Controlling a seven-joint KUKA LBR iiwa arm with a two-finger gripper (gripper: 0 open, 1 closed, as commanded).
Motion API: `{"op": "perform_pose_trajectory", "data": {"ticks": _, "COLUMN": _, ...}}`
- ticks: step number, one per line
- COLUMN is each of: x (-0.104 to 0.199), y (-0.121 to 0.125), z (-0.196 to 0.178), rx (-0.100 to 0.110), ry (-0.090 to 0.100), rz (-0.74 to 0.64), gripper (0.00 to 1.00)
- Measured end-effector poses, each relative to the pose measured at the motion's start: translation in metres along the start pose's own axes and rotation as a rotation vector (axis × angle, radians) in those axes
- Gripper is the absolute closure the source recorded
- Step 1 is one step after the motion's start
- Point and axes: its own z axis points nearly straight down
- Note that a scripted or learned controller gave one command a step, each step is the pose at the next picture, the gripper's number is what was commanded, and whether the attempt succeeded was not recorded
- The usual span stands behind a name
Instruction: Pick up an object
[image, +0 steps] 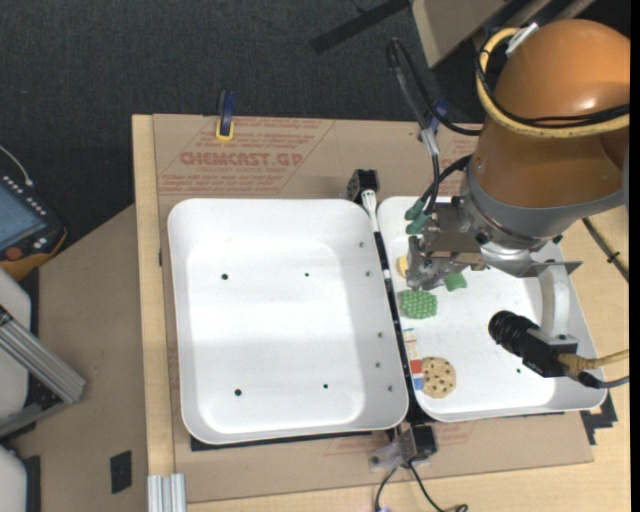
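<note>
Dark carpet all round, and a brown cardboard sheet (250, 150) carries the two white bins. The big grey-and-orange arm (550, 120) leans in from 3 o'clock, wrist pointing down over the right bin (500, 395). The left bin (270, 310) sits alongside. The gripper (428, 278) is low at the right bin's 10 o'clock. Open or closed, I can't tell. A green knobbly pad (419, 304) lies just at the gripper's 6 o'clock, and a speckled cookie (437, 375) at the bin's 7 o'clock.

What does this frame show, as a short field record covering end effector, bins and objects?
end effector: over the right bin, near its left wall, close to the green object
green object: on the right bin floor
speckled cookie: same bin, nearer the front edge
left bin: beside the right bin, away from the arm
grasp: cannot tell
</note>
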Motion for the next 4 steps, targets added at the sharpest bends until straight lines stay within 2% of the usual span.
{"op": "perform_pose_trajectory", "data": {"ticks": 1, "x": -0.064, "y": 0.003, "z": 0.0, "rx": -0.01, "ry": 0.001, "rz": 0.001, "gripper": 1.0}}
{"op": "perform_pose_trajectory", "data": {"ticks": 4, "x": -0.059, "y": 0.004, "z": -0.031, "rx": -0.017, "ry": 0.002, "rz": -0.007, "gripper": 1.0}}
